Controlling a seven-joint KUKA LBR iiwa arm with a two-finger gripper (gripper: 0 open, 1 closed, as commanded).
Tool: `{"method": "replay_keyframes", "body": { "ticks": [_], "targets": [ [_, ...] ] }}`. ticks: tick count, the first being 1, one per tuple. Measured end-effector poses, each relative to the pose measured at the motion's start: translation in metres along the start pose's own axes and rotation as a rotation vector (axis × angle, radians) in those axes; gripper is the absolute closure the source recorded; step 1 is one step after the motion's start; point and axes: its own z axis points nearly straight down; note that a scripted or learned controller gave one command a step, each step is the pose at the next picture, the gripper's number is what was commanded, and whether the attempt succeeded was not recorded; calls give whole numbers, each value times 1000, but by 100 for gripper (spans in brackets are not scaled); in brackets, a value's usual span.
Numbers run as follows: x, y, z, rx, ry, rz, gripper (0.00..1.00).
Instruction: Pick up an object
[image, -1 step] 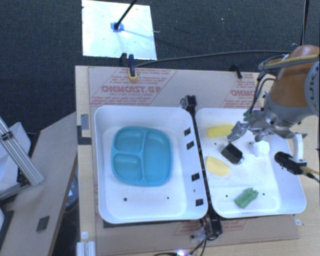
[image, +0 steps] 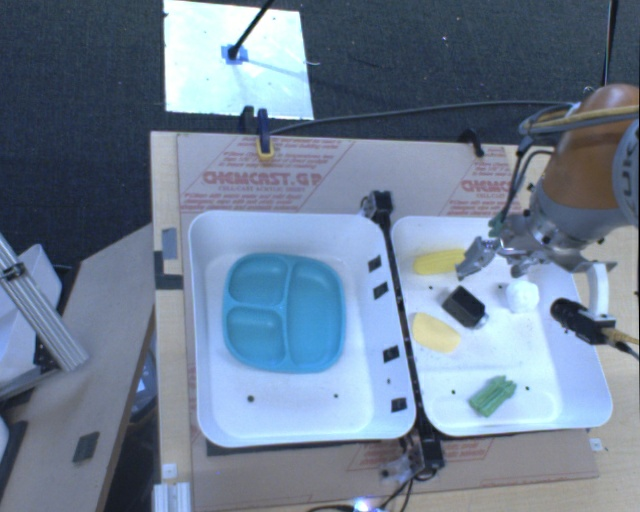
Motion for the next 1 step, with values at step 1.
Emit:
{"method": "replay_keyframes", "body": {
  "ticks": [1],
  "targets": [
    [0, -7, 61, 5, 1, 2, 0]
  ]
}}
